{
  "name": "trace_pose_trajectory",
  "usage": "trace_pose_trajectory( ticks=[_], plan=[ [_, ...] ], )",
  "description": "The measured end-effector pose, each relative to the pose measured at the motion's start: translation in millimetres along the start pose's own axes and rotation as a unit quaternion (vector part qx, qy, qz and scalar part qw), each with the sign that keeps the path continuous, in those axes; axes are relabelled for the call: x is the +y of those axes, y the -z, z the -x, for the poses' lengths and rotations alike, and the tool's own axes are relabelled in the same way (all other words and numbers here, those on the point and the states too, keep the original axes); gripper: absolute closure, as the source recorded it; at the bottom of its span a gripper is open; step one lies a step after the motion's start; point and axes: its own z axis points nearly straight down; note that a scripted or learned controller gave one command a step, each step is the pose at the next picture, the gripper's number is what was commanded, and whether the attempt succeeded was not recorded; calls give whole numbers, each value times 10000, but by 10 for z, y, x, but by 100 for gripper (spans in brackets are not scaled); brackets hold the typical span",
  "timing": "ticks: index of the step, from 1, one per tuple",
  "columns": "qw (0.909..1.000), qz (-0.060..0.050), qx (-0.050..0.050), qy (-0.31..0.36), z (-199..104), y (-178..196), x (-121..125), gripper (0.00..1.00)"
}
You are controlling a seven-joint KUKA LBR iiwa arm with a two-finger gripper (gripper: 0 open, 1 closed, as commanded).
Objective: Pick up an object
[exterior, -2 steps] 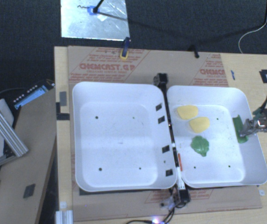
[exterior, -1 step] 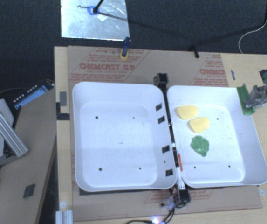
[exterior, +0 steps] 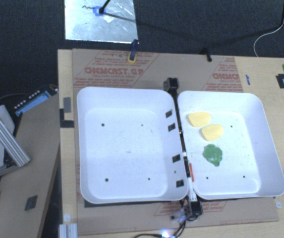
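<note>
Three small flat pieces lie in the right bin (exterior: 265, 133), toward its left side. A pale yellow piece (exterior: 199, 119) sits farthest back. A second yellow piece (exterior: 212, 132) lies just in front of it, nearly touching it. A green leaf-shaped piece (exterior: 212, 154) rests nearer the front, below the two yellow ones.
The left bin (exterior: 89, 133) sits beside the right one, joined by a row of black clips (exterior: 174, 143) along the shared edge. Both rest on a cardboard sheet (exterior: 117, 68). A shiny metal plate (exterior: 100, 13) lies at the back left, and a metal frame (exterior: 3, 138) stands at far left.
</note>
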Motion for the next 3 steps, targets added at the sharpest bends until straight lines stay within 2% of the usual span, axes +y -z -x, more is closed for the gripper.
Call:
trace_pose_trajectory(
  ticks=[1, 2, 3],
  plan=[
    [10000, -82, 5, -40, 632, -163, 76, 100],
    [9999, -164, 43, 25, -124, -1800, -45, 100],
    [10000, 14, 4, 9, -177, -95, 1, 100]
  ],
)
